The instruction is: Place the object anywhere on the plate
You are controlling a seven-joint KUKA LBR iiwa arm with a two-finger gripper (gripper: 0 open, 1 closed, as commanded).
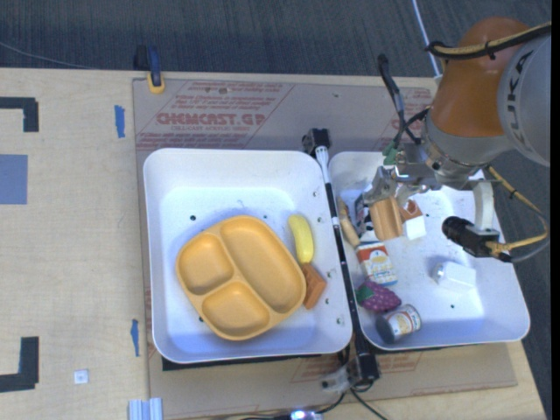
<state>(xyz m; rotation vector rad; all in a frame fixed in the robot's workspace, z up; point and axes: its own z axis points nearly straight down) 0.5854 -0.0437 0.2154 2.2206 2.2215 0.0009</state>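
**Pick stage, over the right bin**

Gripper (391, 185) is hanging low in the right bin (499, 318), upper right of the frame, directly above a tan, boxy block (386, 219). Whether the block is being pinched or merely lying beneath is impossible to judge from this slant; how the fingers stand cannot be told.

Plate (241, 276) is sitting in the left bin (166, 234), centre-left: yellow, glossy plastic, rounded, split into three compartments. A smooth yellow banana (302, 237) is lying just beside its upper right rim, an orange wedge (313, 287) touching its right edge.

Right bin clutter: small carton (377, 263), knobbly purple grapes (380, 297), metal can (401, 322) on its side.

Judgement: picking is in hand, nothing being carried yet. Next move is calling for a secure lift, travel leftward over the divider, then release above any compartment.
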